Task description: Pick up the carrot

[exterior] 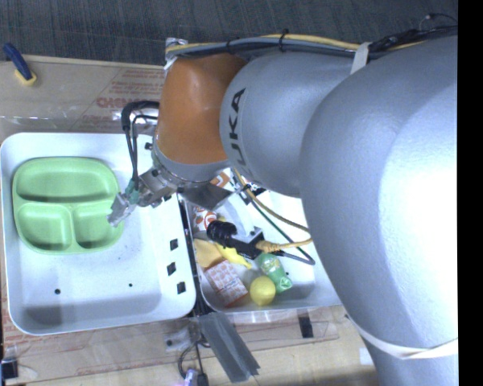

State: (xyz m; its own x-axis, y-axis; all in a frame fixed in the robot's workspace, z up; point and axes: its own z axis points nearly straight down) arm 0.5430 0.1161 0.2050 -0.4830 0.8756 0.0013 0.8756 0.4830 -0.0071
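My gripper (122, 206) hangs over the left bin (88, 304), right at the right-hand edge of a green divided tray (63, 203). Nothing is visibly held in it. The arm's orange band and grey body cover much of the right bin (262, 314). Under the arm, at that bin's far left, a small orange piece (218, 182) shows. Whether it is the carrot I cannot tell, as most of it is hidden.
In the near part of the right bin lie a yellow lemon (262, 290), a green item (272, 267), a yellow wedge (212, 256) and a tan waffle-like block (224, 281). A blue and yellow clamp (19, 63) sits on the bench at the far left.
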